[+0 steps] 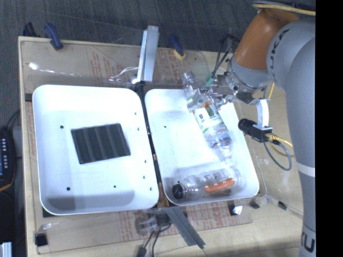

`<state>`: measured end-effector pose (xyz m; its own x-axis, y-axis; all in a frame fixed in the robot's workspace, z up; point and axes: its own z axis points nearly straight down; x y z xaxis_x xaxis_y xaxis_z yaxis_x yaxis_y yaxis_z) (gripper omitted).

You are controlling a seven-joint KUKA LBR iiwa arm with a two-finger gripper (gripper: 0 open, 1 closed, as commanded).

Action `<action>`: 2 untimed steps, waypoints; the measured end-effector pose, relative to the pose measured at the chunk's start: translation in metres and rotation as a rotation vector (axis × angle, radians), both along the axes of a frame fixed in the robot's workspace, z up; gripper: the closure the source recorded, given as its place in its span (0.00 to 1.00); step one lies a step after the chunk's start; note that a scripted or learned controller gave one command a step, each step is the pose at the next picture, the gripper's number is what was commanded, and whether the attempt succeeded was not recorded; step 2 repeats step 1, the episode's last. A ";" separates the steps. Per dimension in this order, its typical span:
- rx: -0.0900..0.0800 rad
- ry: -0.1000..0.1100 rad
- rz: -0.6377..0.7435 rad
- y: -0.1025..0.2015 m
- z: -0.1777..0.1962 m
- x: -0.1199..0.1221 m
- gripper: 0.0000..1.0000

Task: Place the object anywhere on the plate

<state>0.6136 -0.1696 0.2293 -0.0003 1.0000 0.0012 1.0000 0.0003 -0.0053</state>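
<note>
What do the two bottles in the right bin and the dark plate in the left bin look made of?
Upper bottle: likely clear thin plastic, glossy; the bin shows through it. Lower bottle: likewise clear, with a dark cap and something orange inside. Plate: dark, matte, ribbed; rubber or plastic, cannot tell which.

arm (300, 90): grey, rounded | band (257, 36): orange, above wrist | wrist: black cables, green wire | black module (252, 128) on white bracket, perhaps a sensor
</note>
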 end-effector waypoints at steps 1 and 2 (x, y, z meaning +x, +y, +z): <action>0.000 -0.001 0.023 0.068 0.040 -0.055 1.00; 0.000 -0.001 0.023 0.068 0.040 -0.055 1.00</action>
